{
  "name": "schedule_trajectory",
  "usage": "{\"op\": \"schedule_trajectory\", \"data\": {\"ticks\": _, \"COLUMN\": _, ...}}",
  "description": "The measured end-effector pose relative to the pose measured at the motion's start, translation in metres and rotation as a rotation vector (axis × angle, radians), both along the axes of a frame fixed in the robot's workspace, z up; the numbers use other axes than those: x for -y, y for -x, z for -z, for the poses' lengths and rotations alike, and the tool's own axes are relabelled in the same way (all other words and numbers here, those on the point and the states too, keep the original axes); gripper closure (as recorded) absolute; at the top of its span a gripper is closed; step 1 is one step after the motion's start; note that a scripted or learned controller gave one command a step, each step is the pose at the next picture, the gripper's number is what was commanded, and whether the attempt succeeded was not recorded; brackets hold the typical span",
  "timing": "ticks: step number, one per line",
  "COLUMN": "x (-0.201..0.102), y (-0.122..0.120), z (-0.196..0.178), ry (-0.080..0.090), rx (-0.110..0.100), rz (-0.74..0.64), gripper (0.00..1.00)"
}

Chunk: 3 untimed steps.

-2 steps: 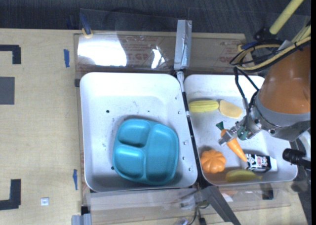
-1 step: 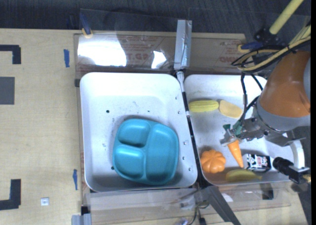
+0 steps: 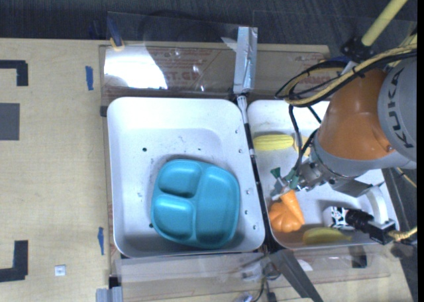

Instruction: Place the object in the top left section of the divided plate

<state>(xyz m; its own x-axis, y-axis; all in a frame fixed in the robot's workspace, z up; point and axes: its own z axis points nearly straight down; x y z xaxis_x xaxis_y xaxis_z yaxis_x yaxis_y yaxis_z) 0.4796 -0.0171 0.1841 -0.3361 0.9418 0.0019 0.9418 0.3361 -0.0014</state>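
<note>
the pincer [image 3: 286,185] hangs low in the right bin [image 3: 301,115], just above the orange pepper [image 3: 286,213]; i cannot tell whether it is spread or pressed together. corn [image 3: 273,142] and a banana [image 3: 326,234] lie close by. the blue plate [image 3: 197,202] waits in the left bin [image 3: 172,118]. risk: a glancing grip on the rounded pepper could slip, or nudge the banana instead.

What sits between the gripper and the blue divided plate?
In the camera view, the raised white rims where the two bins meet separate the gripper from the blue divided plate; bare bin floor otherwise.
</note>
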Motion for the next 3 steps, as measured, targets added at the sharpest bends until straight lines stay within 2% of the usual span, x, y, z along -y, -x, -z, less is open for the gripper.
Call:
{"op": "schedule_trajectory", "data": {"ticks": 1, "x": 0.012, "y": 0.0, "z": 0.001, "ry": 0.003, "rx": 0.002, "rz": 0.345, "gripper": 1.0}}
{"op": "schedule_trajectory", "data": {"ticks": 2, "x": 0.086, "y": -0.002, "z": 0.097, "ry": 0.0, "rx": 0.007, "rz": 0.615, "gripper": 1.0}}
{"op": "schedule_trajectory", "data": {"ticks": 3, "x": 0.081, "y": -0.002, "z": 0.097, "ry": 0.0, "rx": 0.009, "rz": 0.769, "gripper": 1.0}}
